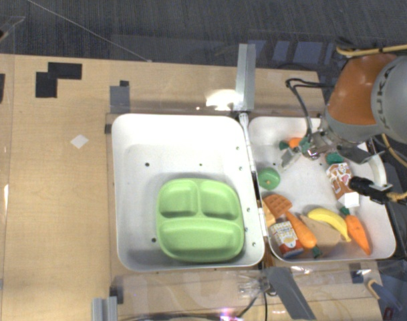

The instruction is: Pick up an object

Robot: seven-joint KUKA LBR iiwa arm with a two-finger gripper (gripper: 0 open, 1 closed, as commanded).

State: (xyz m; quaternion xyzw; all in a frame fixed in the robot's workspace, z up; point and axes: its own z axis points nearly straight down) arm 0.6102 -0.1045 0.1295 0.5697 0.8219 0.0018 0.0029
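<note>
My gripper (302, 150) hangs low over the back of the right bin (277, 130), below the arm's orange band. A small orange piece (294, 142) lies right beside it, touching or nearly so. A green round toy (268, 177) sits a little nearer, by the bin's left wall. Toward the front lie a waffle (277, 204), a red-capped bottle (283, 236), a yellow banana (327, 217) and two carrots (301, 230) (357, 233). A brown printed packet (338, 178) and a teal piece (333, 158) lie just right of the gripper.
The left bin (133, 139) holds a green divided plate (200, 219) in its front half. A metal post (246, 75) stands behind the wall between the two bins. Cables (303, 95) run along the arm above the right bin's back edge.
</note>
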